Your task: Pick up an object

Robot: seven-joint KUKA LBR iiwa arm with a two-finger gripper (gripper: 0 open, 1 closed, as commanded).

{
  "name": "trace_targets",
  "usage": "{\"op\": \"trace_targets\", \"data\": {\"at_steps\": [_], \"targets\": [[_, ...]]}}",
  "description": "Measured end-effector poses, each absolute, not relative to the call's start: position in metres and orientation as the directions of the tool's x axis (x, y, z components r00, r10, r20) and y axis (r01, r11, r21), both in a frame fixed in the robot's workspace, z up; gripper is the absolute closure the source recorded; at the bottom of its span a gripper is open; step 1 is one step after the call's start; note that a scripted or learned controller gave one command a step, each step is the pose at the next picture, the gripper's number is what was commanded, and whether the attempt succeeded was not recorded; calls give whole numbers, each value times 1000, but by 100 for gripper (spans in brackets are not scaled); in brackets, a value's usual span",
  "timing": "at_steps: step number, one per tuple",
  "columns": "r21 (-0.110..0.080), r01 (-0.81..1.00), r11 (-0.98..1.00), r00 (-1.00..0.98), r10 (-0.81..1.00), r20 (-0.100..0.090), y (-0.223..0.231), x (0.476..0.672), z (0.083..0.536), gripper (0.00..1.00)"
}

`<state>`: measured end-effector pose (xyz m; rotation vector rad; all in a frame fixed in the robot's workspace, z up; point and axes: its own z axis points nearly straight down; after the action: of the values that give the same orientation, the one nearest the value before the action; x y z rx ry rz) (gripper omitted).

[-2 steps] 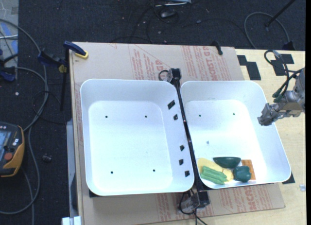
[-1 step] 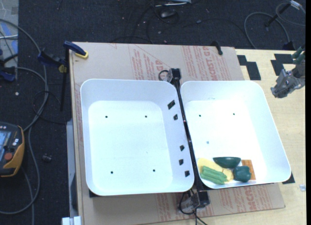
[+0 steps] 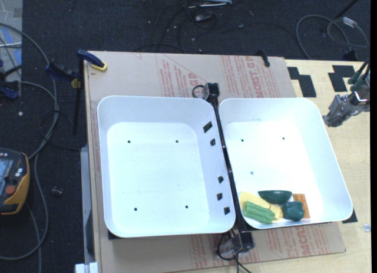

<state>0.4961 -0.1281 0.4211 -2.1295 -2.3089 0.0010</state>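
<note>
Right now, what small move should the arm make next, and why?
Probably carry the gripper toward the near corner of the right bin. It sits outside that bin's far right rim, while the objects, a dark green bowl-like piece among them, cluster there.

lab | cables (image 3: 41, 118) on floor — bins (image 3: 118, 118) on bench

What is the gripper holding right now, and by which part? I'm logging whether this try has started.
Nothing shows in the gripper, which sits off the right bin's upper right corner. The objects lie grouped in that bin's near corner, far from it.
</note>
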Motion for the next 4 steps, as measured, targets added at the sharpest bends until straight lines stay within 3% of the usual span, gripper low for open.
{"op": "trace_targets", "data": {"at_steps": [1, 2, 3, 4], "targets": [[10, 1000, 4, -4, 1000, 0, -84, 496, 541, 100], [-7, 1000, 5, -5, 1000, 0, -62, 496, 454, 100], [5, 1000, 4, -4, 1000, 1, -8, 497, 537, 100], [0, 1000, 1, -1, 1000, 0, 5, 496, 538, 100]]}}
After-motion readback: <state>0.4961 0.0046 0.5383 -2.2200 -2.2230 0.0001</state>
